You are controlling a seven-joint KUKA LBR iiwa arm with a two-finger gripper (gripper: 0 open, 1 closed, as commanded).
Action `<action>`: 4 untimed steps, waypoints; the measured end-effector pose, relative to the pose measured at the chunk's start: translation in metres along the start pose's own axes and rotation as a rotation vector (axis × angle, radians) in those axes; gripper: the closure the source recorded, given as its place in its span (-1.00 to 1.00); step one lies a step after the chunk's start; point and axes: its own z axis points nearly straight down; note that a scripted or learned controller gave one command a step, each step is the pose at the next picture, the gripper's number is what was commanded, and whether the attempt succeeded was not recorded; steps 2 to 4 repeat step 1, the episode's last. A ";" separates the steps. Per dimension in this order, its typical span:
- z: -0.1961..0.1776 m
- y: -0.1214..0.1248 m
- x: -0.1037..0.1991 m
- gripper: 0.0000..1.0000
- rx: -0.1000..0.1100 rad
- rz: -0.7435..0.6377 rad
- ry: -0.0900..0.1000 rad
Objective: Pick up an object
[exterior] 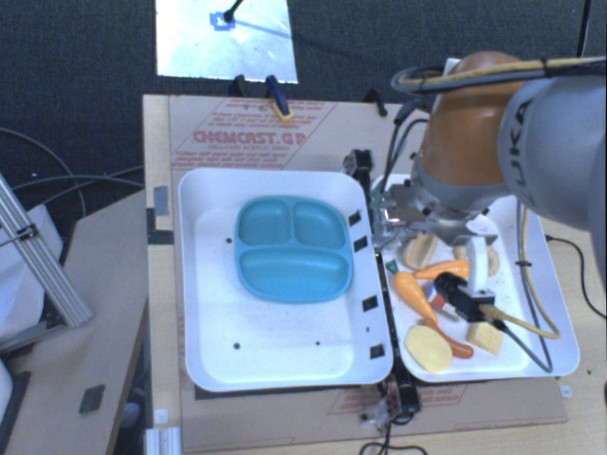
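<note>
Approach step: arm low over right bin, centre-right of frame; jaws among toy food, apart or together cannot tell; carrot lower left, nearest; next move needs centring, closing

One fixed camera looked down at a slant from above the bench; it took in the left bin near centre and the right bin by the right edge; the arm entered from the right.
</note>
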 end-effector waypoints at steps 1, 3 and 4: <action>0.025 -0.031 0.039 1.00 0.002 0.001 0.000; 0.025 -0.031 0.039 1.00 0.002 0.001 0.000; 0.025 -0.031 0.039 1.00 0.002 0.001 0.000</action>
